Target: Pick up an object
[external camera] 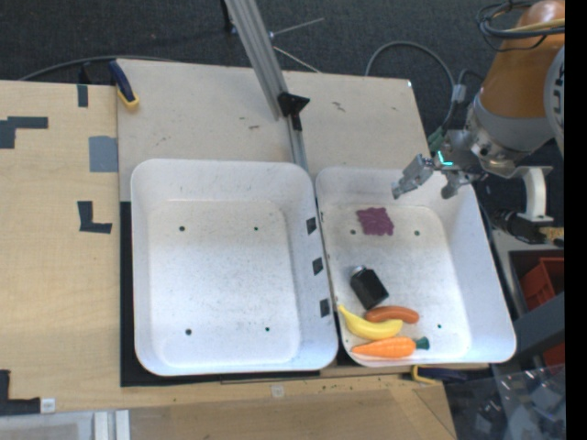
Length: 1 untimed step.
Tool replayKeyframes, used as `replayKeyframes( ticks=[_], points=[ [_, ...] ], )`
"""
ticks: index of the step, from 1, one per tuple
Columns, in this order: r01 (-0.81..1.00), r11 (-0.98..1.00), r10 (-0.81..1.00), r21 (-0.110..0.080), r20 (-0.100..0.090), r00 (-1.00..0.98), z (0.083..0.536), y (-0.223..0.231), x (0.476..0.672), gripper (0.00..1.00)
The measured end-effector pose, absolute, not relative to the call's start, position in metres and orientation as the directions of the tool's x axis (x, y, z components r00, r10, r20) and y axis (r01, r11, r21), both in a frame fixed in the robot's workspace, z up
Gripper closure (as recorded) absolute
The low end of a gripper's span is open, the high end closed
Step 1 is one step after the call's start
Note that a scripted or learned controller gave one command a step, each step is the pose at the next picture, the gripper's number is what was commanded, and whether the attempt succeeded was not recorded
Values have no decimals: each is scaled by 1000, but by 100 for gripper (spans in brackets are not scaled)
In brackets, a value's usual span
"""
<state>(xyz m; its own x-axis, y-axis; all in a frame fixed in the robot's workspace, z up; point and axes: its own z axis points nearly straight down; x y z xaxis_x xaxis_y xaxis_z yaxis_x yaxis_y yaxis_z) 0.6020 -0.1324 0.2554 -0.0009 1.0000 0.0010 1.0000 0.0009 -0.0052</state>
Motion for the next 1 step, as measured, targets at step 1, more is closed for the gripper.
replayKeyframes(
  ticks=[1],
  points=[
    [1000,2,1000,-1,0,-2,258,-132,603,0]
  ],
)
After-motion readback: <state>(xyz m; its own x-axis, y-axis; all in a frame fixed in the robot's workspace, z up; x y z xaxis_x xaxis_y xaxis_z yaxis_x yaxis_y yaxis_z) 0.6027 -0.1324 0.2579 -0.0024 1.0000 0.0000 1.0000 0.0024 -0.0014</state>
